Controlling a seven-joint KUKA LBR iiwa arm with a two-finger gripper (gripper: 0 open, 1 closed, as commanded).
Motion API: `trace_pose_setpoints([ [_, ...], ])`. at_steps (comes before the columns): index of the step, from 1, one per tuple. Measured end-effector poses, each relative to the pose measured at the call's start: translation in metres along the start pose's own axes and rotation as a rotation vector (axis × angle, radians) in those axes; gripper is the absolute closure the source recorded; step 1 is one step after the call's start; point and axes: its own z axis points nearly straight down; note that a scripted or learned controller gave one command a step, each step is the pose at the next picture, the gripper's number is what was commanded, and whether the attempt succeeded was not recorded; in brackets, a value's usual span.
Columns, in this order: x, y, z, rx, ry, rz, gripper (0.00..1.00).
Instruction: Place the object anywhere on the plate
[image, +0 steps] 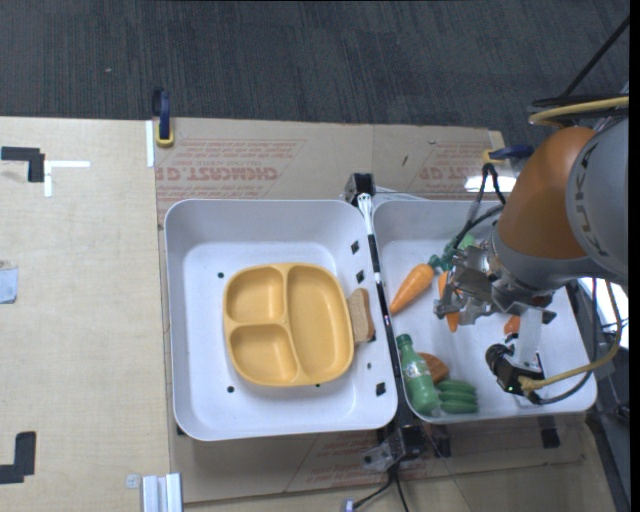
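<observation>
1. You would have seen the tabletop carrying two shallow white bins side by side: the left bin with the plate in it, the right bin with the loose food items and the arm above it.
2. The arm, grey with its orange band, reached in from the right and hung over the right bin, well apart from the plate, so you could judge the carry across as not yet begun.
3. The plate, yellow with three compartments, lay in the middle of the left bin with nothing in any compartment; placing was entirely left to do.
4. A brown slice like bread lay just beside the plate's right edge, touching or nearly touching its rim but not in a compartment; you could not count it as placed.
5. The jaws hung low in the right bin; you could not tell whether they were apart or together. Something orange showed at them, but whether it was held could not be told.
6. The likely objects remained in the right bin: a carrot just left of the jaws, and a green bottle and a green vegetable near the bin's front edge.
</observation>
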Motion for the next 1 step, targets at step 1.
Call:
trace_pose_setpoints([
  [1,0.0,0.0,-0.0001,0.0,0.0,0.0,0.0],
])
